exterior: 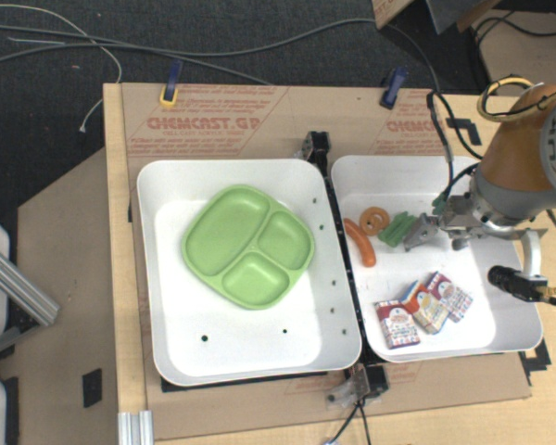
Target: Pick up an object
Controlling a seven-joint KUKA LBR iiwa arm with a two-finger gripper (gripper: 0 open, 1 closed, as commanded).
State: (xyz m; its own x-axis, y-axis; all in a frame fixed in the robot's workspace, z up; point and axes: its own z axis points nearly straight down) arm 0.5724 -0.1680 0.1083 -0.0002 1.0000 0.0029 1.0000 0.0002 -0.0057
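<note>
A camera looks down at a slant on a tabletop [259,109] covered with brown cardboard, carrying two shallow white bins side by side.

The left bin [167,341] holds a light green divided plate [248,246] with three compartments, lying flat near the bin's middle and turned at an angle.

The right bin [389,170] holds several small things. Near its far left sits an orange ring-shaped piece [374,221], like a toy doughnut. Just beside it, towards the near left, lies an orange toy sausage [360,242]. A green block-like piece [397,229] lies just right of the ring. In the near part of the bin rest three small printed packets [423,310], clustered together and touching.

The grey arm, with its orange band [517,146], reaches in from the right, over the right bin. Its gripper [424,231] points left, low over the bin's far half, with the tips at the green piece's right end. Whether the fingers are clenched or released cannot be told from here, nor whether they grasp the green piece.
</note>
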